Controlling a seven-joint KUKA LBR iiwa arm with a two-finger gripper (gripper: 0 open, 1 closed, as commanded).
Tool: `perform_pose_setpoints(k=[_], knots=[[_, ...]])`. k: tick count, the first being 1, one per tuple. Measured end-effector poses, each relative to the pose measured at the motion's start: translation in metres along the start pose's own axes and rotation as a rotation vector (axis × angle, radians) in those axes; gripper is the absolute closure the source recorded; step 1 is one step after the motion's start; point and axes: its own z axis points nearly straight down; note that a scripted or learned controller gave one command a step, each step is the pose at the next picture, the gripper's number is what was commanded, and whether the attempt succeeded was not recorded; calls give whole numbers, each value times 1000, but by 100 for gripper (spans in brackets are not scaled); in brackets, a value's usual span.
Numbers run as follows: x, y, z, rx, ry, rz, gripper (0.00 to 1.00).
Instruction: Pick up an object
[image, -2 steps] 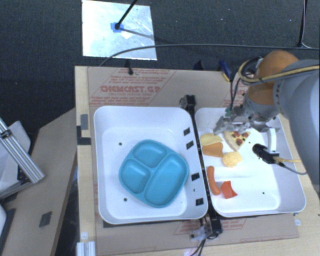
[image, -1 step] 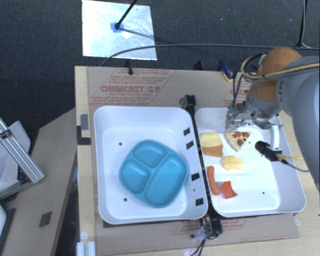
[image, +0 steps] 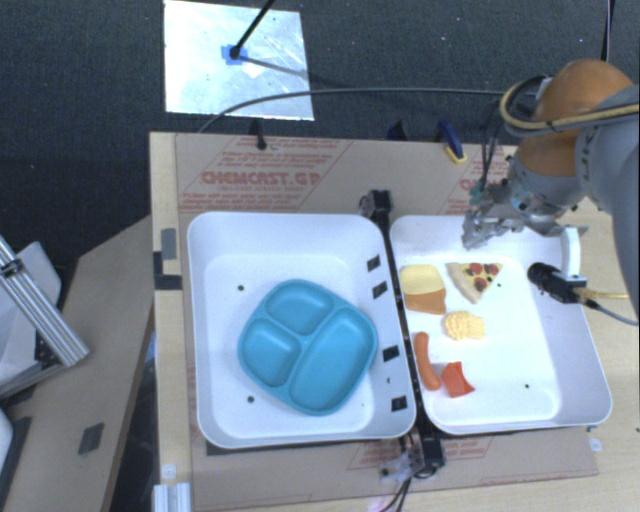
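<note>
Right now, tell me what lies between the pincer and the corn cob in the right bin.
In the camera view, the pizza slice lies between the pincer and the corn cob.

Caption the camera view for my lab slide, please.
KUKA arm's claw hovers above the right bin holding toy foods, near the pizza slice; a blue divided plate fills the left bin.
</note>
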Motion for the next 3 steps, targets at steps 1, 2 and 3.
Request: perform_pose_setpoints(k=[1, 2, 3], knots=[[0, 2, -51, 0, 0, 0, 100], [55, -24, -47, 7, 3, -4, 100], [103, -52, -57, 8, 3, -4, 100]])
